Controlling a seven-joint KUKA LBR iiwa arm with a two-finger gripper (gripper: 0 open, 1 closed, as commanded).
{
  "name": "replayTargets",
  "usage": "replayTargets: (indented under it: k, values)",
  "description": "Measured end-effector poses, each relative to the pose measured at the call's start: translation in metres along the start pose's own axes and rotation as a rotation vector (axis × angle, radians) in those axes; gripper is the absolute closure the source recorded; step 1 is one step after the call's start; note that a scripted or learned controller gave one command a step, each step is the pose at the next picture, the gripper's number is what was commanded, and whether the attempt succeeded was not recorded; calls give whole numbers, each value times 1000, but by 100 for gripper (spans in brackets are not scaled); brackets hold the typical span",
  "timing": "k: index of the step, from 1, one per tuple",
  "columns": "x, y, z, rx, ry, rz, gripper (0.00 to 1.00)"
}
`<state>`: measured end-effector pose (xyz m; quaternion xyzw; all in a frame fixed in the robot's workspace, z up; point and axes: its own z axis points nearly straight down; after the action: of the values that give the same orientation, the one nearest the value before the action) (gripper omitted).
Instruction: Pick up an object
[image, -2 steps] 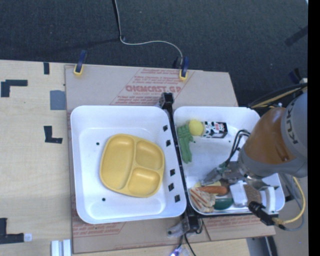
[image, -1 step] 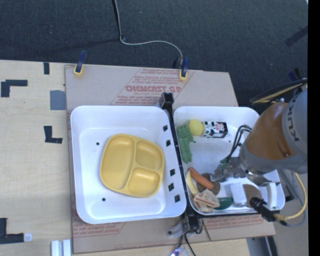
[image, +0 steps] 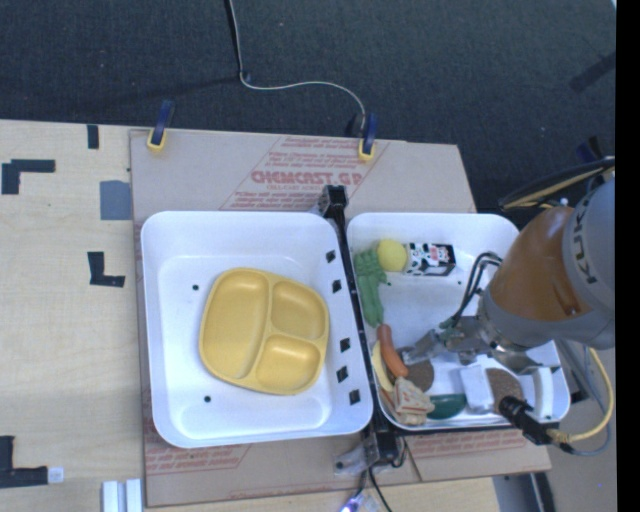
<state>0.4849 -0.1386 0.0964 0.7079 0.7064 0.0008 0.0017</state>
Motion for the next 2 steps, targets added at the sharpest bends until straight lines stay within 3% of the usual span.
replayTargets:
  k: [1,2]
  values:
    - [1,103,12,-3,-1,-7,0]
    - [6,172,18,78,8,-5,0]
